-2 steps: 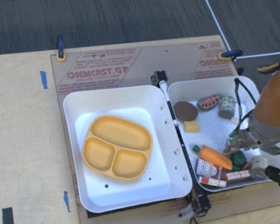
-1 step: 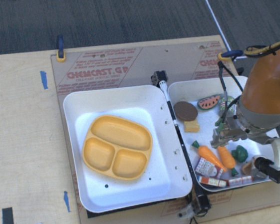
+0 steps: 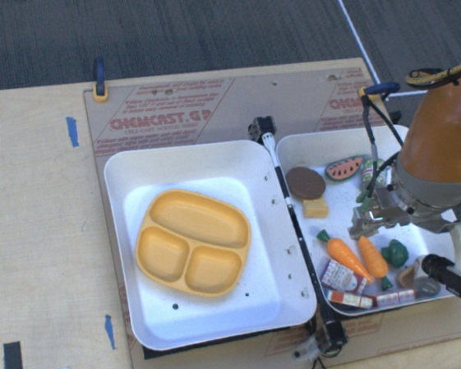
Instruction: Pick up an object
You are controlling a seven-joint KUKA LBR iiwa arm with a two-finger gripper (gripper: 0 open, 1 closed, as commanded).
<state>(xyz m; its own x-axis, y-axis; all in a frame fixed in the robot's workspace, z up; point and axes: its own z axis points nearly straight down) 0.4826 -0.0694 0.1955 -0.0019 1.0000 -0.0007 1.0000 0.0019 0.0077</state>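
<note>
The right bin (image 3: 293,152) holds several toy foods: a brown disc (image 3: 305,182), a watermelon slice (image 3: 344,168), a yellow cheese block (image 3: 316,208), two carrots (image 3: 346,257) (image 3: 372,258) and a green broccoli piece (image 3: 396,252). Along its front edge lie a small printed packet (image 3: 337,276) and a red-and-white tube (image 3: 358,299). My gripper (image 3: 373,223) hangs low over the middle of this bin, just above the right-hand carrot's top end. The arm's orange band (image 3: 448,134) rises behind it and hides the bin's right side.
The left bin (image 3: 128,232) holds a yellow three-compartment plate (image 3: 192,242). A raised divider (image 3: 287,206) separates the two bins. Cables (image 3: 372,122) run along the arm near the right bin's far corner. A black fitting (image 3: 439,270) sits at the right bin's front right.
</note>
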